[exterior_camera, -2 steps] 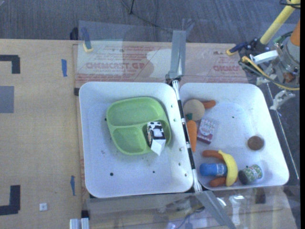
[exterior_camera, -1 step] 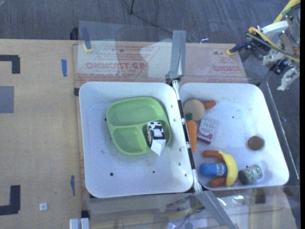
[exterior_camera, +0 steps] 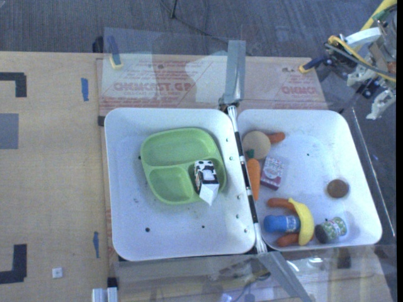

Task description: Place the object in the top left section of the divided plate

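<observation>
White carton (exterior_camera: 206, 180) lies lengthwise down-screen in green plate's (exterior_camera: 176, 148) lower-right section

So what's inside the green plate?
A small black-and-white carton lies in the lower right section of the green plate, tipping over its rim. The other sections look bare. Whatever's beneath the carton is hidden.

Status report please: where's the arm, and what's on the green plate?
Pincer parked top right, off the bins. Black-and-white carton sits in green divided plate's lower right section. Top left section bare.
</observation>
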`<state>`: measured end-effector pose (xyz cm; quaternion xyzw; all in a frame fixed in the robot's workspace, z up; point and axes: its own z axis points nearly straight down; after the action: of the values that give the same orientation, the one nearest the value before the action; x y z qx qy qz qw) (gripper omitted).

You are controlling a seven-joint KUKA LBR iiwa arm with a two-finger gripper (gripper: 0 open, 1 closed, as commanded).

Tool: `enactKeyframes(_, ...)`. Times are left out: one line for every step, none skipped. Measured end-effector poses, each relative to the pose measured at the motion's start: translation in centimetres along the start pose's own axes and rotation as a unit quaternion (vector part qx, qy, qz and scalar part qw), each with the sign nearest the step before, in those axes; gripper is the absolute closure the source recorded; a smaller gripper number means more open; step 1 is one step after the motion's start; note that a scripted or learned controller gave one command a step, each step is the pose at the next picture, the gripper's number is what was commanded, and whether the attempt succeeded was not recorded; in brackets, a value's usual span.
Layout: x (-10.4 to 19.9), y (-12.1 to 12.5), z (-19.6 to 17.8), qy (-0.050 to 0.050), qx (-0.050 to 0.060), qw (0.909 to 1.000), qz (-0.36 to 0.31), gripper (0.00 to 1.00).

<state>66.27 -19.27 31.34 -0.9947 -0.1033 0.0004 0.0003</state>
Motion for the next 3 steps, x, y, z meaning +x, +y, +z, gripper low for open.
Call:
enactKeyframes(0.0,0.0,0.0,0.0,0.0,1.0,0.0,0.0)
enactKeyframes(-4.9,1.5,6.9,-0.001,0.001,0.9862,-0.165,0.0)
enactKeyframes(-0.9,2.7,-3.6,0.001,-0.001,0.9778,-0.21,0.0)
